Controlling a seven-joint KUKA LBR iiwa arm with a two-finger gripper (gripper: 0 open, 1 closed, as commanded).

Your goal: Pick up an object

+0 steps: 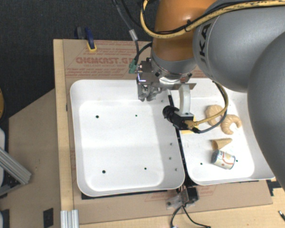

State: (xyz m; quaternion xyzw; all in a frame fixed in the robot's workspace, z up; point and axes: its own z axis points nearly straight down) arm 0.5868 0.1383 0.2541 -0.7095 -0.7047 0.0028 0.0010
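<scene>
Brown bench (61, 127) holds our left bin (114, 141) and the right bin (204, 172) with a croissant (231, 123). Our gripper (143, 95) hangs at the left bin's top edge; we cannot tell its grip.

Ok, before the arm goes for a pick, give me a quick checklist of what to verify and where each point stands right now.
1. Things available to pick: ok. A far croissant-shaped piece, a near croissant-shaped piece, a tan cone and a small can lie in the right bin.
2. End effector above a target: not ok. It hangs over the far right corner of the left bin, away from all four.
3. End effector free of load: cannot tell from this angle.
4. Room around each target: cannot tell. The two croissant-shaped pieces sit close together, as do the cone and the can.
</scene>
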